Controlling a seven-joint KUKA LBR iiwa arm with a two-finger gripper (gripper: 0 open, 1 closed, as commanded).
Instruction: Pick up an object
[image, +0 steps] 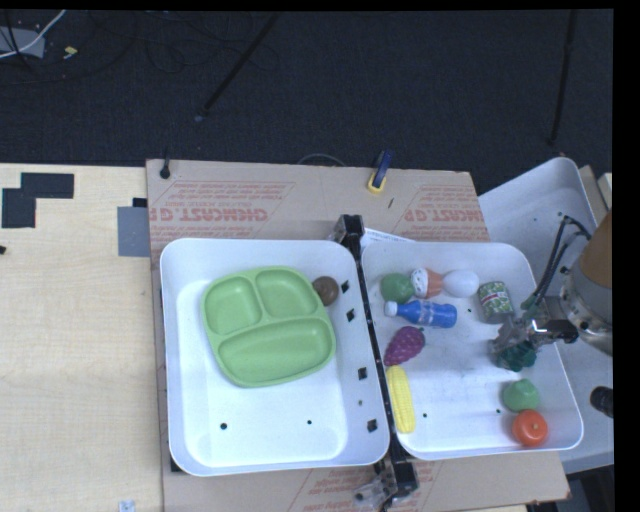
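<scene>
1. Left bin (190, 420): holds a green divided plate (268, 327); a brown ball (325, 290) sits against its right wall.
2. Right bin (470, 440): corn (401, 398) at the left edge, purple grapes (404, 345), blue bottle (424, 314), green and orange fruits (524, 412) in the near right corner.
3. Gripper (516, 347): at the right edge, apparently on a dark green object (518, 356); whether the fingers are closed cannot be told.
4. Step judged: grasp attempt. Next: confirm the hold, then lift.
</scene>
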